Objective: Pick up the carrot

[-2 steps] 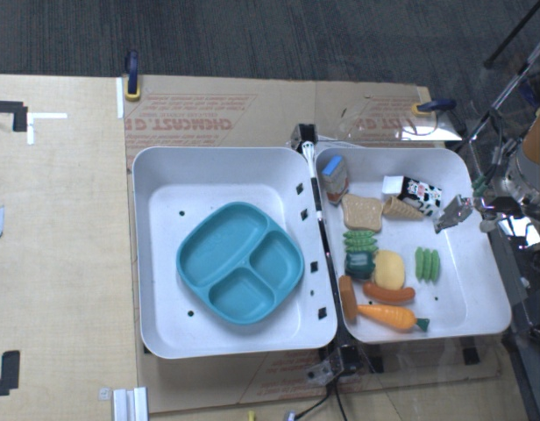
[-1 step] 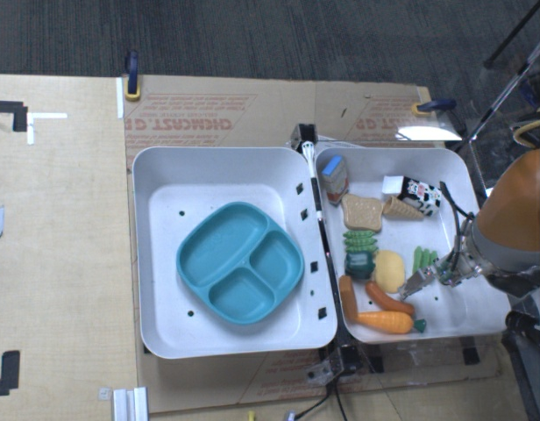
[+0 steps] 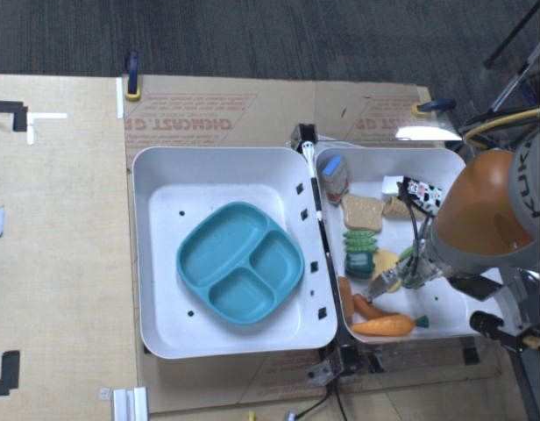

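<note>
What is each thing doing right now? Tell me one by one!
carrot: lying flat at the right bin's near edge, not picked up.
gripper: low over the right bin, just above the carrot, nothing seen held.
blue plate: sitting flat in the left bin, no food on it.
bread slice: lying flat in the right bin.

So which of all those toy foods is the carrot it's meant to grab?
Look at the right-hand white bin, the one the arm reaches into. Go to its near edge, at the bottom of the picture: the carrot lies there on its side, just below the gripper. It is the plain orange, tapered piece, larger than the reddish sausage-like piece touching it above.
</note>
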`<move>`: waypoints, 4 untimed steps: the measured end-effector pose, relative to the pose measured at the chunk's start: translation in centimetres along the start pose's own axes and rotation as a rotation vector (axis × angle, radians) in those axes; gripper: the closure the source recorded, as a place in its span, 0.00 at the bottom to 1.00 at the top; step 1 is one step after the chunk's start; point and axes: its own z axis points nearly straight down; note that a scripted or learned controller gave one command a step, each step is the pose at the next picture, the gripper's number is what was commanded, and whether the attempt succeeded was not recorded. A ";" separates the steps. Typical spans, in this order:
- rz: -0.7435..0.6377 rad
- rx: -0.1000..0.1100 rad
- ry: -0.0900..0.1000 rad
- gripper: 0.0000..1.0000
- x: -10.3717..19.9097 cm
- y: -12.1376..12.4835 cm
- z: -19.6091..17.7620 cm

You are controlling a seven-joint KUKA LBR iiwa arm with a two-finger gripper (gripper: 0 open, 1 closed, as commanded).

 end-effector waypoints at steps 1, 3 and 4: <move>0.000 0.000 0.000 0.00 0.0 0.0 0.0; -0.205 0.002 0.001 0.00 -4.6 10.8 0.0; -0.073 0.005 0.004 0.00 -1.7 4.9 -0.5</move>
